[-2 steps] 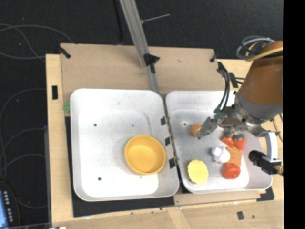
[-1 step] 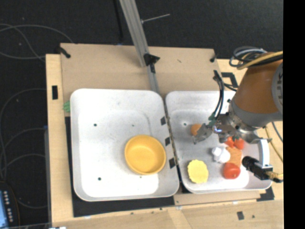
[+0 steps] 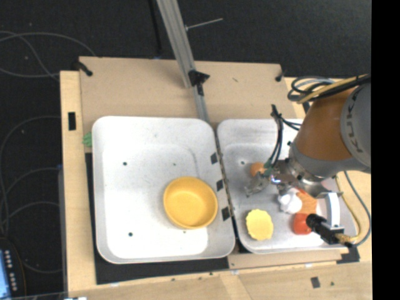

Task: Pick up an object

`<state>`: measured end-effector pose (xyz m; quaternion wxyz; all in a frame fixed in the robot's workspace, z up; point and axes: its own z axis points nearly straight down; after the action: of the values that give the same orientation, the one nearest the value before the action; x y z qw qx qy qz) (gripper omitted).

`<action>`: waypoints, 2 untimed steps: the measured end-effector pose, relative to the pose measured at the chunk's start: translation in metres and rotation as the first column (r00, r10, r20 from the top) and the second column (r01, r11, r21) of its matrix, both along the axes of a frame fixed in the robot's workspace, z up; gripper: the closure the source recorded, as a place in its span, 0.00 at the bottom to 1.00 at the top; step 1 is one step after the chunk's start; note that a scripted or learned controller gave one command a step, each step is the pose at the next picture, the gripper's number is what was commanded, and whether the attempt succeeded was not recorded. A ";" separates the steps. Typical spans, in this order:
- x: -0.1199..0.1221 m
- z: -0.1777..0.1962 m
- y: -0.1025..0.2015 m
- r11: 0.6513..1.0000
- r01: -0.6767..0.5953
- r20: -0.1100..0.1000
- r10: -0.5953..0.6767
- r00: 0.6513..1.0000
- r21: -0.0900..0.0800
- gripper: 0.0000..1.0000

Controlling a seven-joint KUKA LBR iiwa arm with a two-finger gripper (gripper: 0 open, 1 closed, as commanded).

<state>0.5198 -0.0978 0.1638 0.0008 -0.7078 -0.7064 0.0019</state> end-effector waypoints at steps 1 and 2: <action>0.002 0.013 0.001 1.000 0.002 0.008 -0.002 1.000 0.003 1.00; 0.006 0.054 0.000 1.000 -0.004 0.005 0.004 1.000 0.002 1.00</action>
<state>0.5260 -0.0977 0.2178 -0.0005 -0.7064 -0.7078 -0.0006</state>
